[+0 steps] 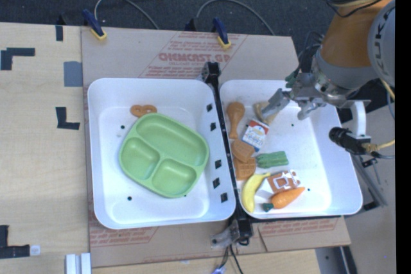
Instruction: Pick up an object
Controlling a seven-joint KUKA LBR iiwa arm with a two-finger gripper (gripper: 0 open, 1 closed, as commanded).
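Bins stand side by side on a brown cardboard sheet (186, 54), and we describe them one after the other.

In the left bin (103, 157) we see a green divided plate (164, 155) with three compartments; it lies near the middle of the bin, a little toward the front. Just behind it, near the back edge, lies a small brown pretzel (143, 110), apart from the plate.

The right bin (334, 183) holds most of the objects, gathered along its left side. Near the back left corner lies a tan drumstick-shaped piece (236, 115). Beside it is a small carton (255, 135) with red and white print. Below the carton we see flat brown pieces like cookies (243, 159), and to their right a green piece (272, 159). Near the front left corner lies a yellow banana (251, 189), and next to it a red and white box (282, 180) and an orange carrot (286, 197), which touches the box.

The gripper (288, 105) hangs over the back part of the right bin, near its back edge. Its two fingers are spread apart, one finger (273, 104) reaching toward the carton, and we see nothing between them. The grey and orange arm (353, 42) comes from the right side.

Two blue clamps (221, 34) hold the cardboard at its back edge.
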